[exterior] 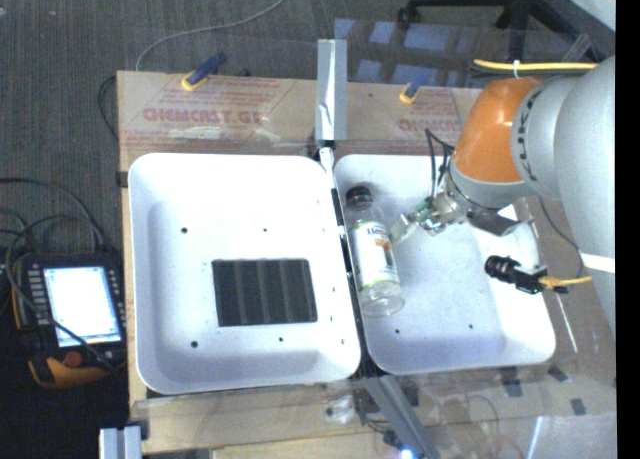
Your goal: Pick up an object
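Observation:
A clear plastic bottle with a black cap and a white label lies along the left wall of the right bin, cap toward the back. A flat black ribbed rectangle lies in the middle of the left bin. My gripper hangs low over the right bin, just right of the bottle's upper half, under the orange band of the arm. It looks close to the bottle, but nothing is seen held in it.
The grey arm covers the right bin's back right corner. A black connector with a yellow cable juts over the bin's right side. A metal post stands behind the seam between the bins. A handheld screen lies left of the bench.

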Motion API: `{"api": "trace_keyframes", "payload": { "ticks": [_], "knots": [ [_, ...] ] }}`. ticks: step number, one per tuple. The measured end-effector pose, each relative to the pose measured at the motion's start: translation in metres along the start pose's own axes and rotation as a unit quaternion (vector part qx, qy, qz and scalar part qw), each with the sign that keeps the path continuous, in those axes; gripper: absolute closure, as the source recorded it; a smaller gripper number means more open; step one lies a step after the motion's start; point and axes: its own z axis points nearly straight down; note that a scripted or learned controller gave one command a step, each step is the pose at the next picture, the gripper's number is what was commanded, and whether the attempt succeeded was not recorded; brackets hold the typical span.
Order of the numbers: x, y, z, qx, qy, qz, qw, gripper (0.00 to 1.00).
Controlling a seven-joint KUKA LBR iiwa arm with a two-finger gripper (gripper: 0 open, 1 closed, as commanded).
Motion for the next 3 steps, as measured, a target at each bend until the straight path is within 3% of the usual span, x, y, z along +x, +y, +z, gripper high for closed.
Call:
{"api": "trace_keyframes", "payload": {
  "ticks": [1,2,3],
  "knots": [
    [0.019,0.02,-0.091,0.0,0.003,0.073,0.9974,0.0],
    [0.003,0.014,-0.038,0.001,0.0,0.06,0.9982,0.0],
    [0.002,0.003,-0.003,0.0,-0.002,0.001,1.0,0.0]
  ]
}}
